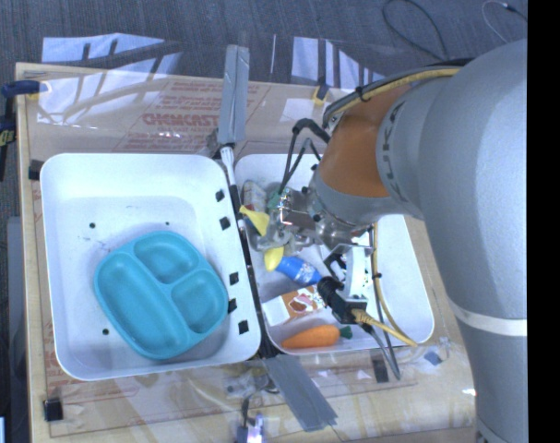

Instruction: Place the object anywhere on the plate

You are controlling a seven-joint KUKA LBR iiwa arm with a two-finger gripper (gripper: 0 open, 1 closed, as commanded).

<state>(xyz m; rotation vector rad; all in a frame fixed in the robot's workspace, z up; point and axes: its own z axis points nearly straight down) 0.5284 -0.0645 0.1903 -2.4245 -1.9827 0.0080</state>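
Right white bin, tool low among toys, grip unclear, teal plate in left bin

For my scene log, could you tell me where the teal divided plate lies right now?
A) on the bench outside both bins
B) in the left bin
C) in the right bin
B: the teal divided plate lies flat on the floor of the left bin, apart from the carrot in the right bin.
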